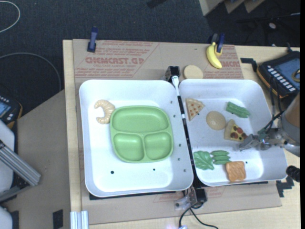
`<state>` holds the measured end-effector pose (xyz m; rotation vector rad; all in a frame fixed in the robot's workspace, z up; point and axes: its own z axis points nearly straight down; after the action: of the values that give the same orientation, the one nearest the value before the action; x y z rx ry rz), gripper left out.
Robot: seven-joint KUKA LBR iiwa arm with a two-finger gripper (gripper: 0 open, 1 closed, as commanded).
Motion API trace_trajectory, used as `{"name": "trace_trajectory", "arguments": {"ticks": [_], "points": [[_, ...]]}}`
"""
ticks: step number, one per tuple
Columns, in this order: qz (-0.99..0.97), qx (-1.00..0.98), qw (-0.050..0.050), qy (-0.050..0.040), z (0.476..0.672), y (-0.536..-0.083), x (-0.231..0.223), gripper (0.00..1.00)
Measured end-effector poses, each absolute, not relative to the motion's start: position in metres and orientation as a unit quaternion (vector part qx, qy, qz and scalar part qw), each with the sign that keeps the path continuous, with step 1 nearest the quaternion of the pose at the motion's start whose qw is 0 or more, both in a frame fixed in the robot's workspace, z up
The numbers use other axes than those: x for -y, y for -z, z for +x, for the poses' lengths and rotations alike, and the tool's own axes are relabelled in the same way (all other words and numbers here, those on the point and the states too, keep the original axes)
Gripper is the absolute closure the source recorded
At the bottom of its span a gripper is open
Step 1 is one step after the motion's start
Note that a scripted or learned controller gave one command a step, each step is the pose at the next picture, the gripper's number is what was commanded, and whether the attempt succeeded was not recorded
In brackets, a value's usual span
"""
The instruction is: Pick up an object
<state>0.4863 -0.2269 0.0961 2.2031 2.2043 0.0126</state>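
Hovering in right bin [248,87] — end effector [249,142], grip unclear — beside two pizza slices [234,131], two greens [210,158].

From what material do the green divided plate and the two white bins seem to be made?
The green divided plate looks like moulded plastic with a matte finish: uniform colour, rounded compartments, soft highlights. The white bins seem to be thin, glossy formed plastic, judging by their rounded corners and smooth rims, though painted metal cannot be excluded.
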Motion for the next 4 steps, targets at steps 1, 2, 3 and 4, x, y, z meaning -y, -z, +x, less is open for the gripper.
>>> {"name": "trace_trajectory", "arguments": {"ticks": [1, 2, 3, 4], "points": [[0.704, -0.710, 0.014, -0.0063, 0.575, -0.097, 0.223, 0.00], [0.708, -0.706, 0.002, 0.0001, 0.556, -0.085, 0.199, 0.00], [0.707, -0.707, 0.004, -0.0011, 0.557, -0.097, 0.197, 1.00], [0.707, -0.708, 0.006, -0.0043, 0.557, -0.091, 0.197, 1.00]]}}
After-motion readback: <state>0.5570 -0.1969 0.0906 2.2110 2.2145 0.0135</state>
